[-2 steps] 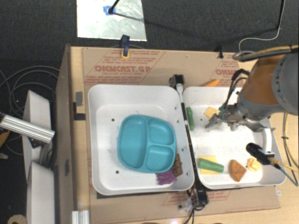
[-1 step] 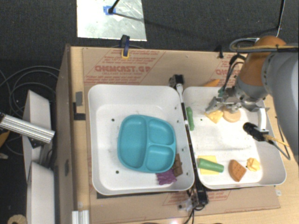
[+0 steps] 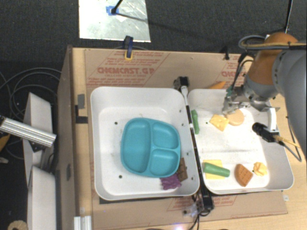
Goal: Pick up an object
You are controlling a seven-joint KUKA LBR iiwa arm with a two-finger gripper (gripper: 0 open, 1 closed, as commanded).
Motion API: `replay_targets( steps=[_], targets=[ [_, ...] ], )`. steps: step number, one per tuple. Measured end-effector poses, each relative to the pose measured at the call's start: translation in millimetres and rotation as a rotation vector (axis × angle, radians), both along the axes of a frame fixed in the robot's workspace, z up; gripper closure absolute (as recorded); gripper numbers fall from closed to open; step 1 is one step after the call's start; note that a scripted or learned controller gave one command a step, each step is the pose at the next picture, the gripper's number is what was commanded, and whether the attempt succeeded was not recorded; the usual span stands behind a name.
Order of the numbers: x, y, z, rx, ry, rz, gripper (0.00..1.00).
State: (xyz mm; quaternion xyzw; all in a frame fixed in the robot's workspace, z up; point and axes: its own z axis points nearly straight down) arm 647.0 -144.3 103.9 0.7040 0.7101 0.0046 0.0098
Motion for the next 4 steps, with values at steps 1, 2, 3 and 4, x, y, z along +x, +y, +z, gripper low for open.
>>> replay_targets(
  steps=[1, 2, 3, 4],
  targets=[
    [-0.3, -0.1, -0.6, -0.001, 0.002, 0.001, 0.00],
    [3.1, -27.4, 28.2, 0.006, 0.016, -0.008, 0.00],
    [-1.7, -31.2, -4.9, 0.006, 0.020, -0.007, 0.00],
    [-7.5, 52.1, 5.6, 0.010, 0.018, 0.002, 0.00]
  ],
)
